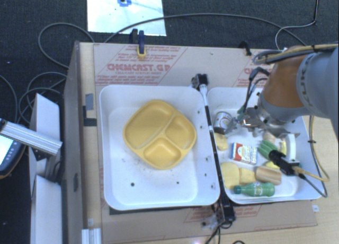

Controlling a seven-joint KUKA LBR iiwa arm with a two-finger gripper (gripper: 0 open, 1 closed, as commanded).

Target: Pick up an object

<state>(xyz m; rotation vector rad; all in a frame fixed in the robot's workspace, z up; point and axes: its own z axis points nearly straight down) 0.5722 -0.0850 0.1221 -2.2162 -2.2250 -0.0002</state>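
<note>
The right bin [265, 199] holds several small objects. A red and white packet [244, 153] lies in its middle, and a green bottle [255, 189] rests on its side near the front wall. Two yellow pieces [237, 174] and a tan cylinder [267, 174] sit just behind the bottle. A green item [267, 147] lies to the right of the packet. My gripper [223, 122] is low in the bin's back left part, beside the divider, just above a small yellow piece [221, 142]. Nothing shows between its fingers.
The left bin [122, 184] carries a yellow divided plate [159, 133] in its middle. A black rail [209, 118] runs between the two bins. The grey arm [296, 92] crosses the right bin's back right corner. Cables lie around the bench.
</note>
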